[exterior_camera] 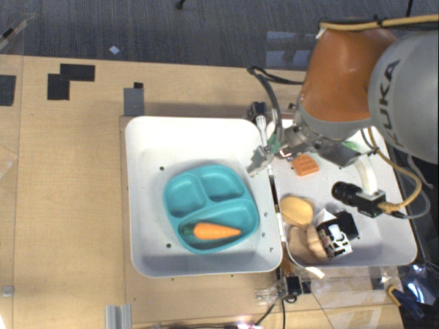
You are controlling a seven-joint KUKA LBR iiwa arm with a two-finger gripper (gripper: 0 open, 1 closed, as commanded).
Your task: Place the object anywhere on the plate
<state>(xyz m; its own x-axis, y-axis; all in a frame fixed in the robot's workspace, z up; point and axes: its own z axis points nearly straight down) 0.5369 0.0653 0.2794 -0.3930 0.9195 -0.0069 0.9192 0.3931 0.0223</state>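
Orange and tapered, the carrot [217, 232] lies on its side in the long lower compartment of the teal plate [206, 190], thick end toward my left, tip pointing right. It rests fully inside that compartment; the two upper compartments hold nothing I can make out. I record the plate sitting a little tilted in the left white bin [147, 184], toward its lower half. The gripper [264, 149] hangs over the seam between the two bins, near the upper right corner of the left bin and well apart from the carrot (its state I cannot tell from this angle). In the right bin [401, 242] I note a small orange waffle-textured block [305, 165], a yellowish rounded object [297, 210], a tan object [306, 243] below it, and a black-and-white item [336, 235] just beside those.
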